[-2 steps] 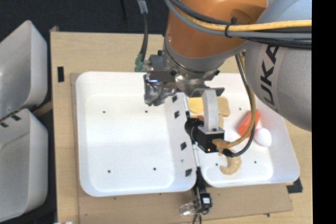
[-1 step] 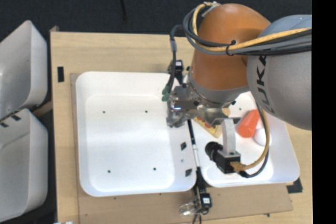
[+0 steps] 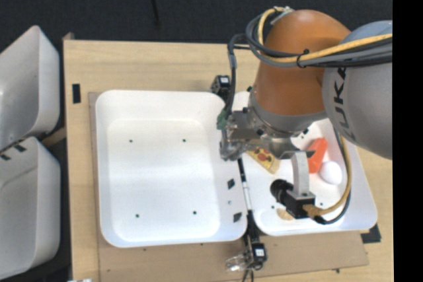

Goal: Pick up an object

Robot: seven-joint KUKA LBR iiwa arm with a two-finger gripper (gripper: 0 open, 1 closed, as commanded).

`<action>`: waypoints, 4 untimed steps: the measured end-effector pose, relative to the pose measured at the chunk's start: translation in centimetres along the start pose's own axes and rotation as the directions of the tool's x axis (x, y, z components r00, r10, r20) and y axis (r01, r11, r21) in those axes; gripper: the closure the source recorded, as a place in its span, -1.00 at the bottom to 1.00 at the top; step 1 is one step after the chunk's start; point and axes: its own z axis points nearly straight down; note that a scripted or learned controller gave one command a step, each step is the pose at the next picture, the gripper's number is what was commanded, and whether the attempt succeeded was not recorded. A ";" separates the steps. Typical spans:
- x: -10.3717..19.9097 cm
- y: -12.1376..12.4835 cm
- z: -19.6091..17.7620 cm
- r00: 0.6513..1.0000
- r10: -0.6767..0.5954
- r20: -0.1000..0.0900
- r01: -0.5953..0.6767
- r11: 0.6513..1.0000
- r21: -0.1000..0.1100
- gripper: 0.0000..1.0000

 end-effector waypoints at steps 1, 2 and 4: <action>0.5 0.4 -12.9 1.000 -0.006 -0.004 0.006 1.000 -0.015 1.00; -7.8 0.0 -8.7 1.000 0.005 0.001 -0.005 1.000 0.001 1.00; 0.2 2.4 -18.4 1.000 -0.007 -0.004 0.007 1.000 -0.015 1.00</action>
